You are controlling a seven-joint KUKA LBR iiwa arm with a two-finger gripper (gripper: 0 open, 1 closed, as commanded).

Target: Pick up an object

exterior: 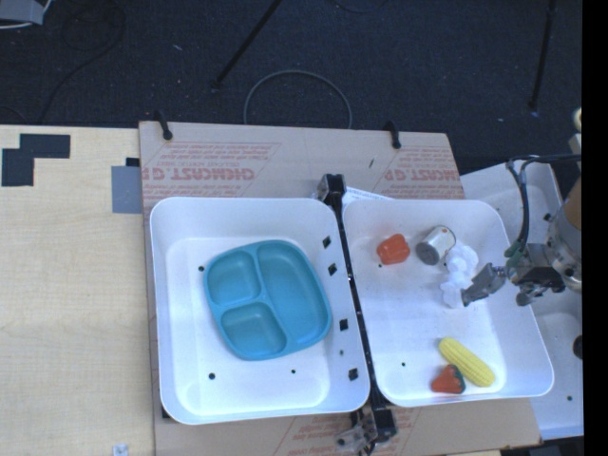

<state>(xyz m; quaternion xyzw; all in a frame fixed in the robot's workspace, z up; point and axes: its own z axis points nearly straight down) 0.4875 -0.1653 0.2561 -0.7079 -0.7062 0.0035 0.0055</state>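
The claw [501, 286] sits over the right rim of the right bin [518, 364], its dark fingers spread apart and holding nothing. One finger tip lies just beside a crumpled white wad [458, 272], which looks like the nearest candidate for a grasp. Nothing has been lifted yet, so by my reading the whole pick remains: close on an item, then raise it.

Outward from the wad, the right bin holds five things in all: the one white wad, one small metal cup [436, 245] lying tipped just beside it, one orange lump [393, 249] further left, and near the front edge one yellow corn cob [467, 362] touching one small red piece [447, 380]. The left bin [180, 350] carries a single blue divided plate [267, 298] with three compartments. Both bins rest side by side on the bench [66, 302].
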